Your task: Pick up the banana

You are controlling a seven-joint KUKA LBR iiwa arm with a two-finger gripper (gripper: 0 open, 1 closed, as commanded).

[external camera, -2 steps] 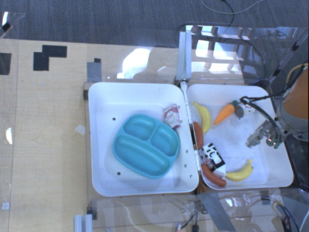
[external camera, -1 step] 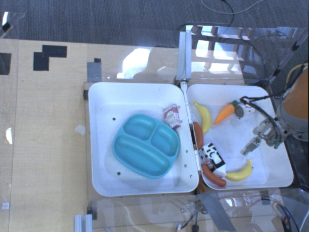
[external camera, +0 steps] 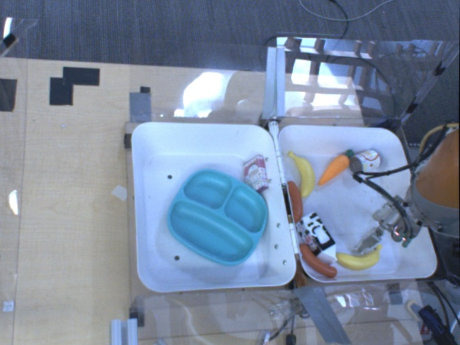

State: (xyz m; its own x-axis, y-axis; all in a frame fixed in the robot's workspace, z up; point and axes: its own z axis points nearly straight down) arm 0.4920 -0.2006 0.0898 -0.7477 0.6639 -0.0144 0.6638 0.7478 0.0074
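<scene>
Nearest the camera, along the front wall of the right bin (external camera: 424, 268), lies a banana (external camera: 358, 259), curved, its ends turned up. The pincer (external camera: 369, 244) sits right over that banana's right half, its metal tips just above or touching the peel; whether they are spread or closed cannot be told from this angle, and nothing shows gripped between them. The arm (external camera: 437, 185), grey with an orange band, comes in from the right edge, a black cable looping across the bin toward it.

Left of that banana, a red sausage (external camera: 318, 260) lies against the bin's front left corner, with a small black-and-white card (external camera: 315, 231) just behind it. A second red sausage (external camera: 295, 201) runs along the bin's left wall.

Farther back in the same bin, a second banana (external camera: 303, 173) lies near the left wall, well apart from the pincer. Just beside it to the right is a toy carrot (external camera: 333, 168), tilted, its green top pointing toward a small white ball (external camera: 369, 157) at the back.

In the left bin (external camera: 154, 214), a blue divided plate (external camera: 217, 215) rests in the middle, and a small red-and-white packet (external camera: 256, 172) leans by the right wall behind it. Both bins rest on the pale wooden counter (external camera: 65, 214).
</scene>
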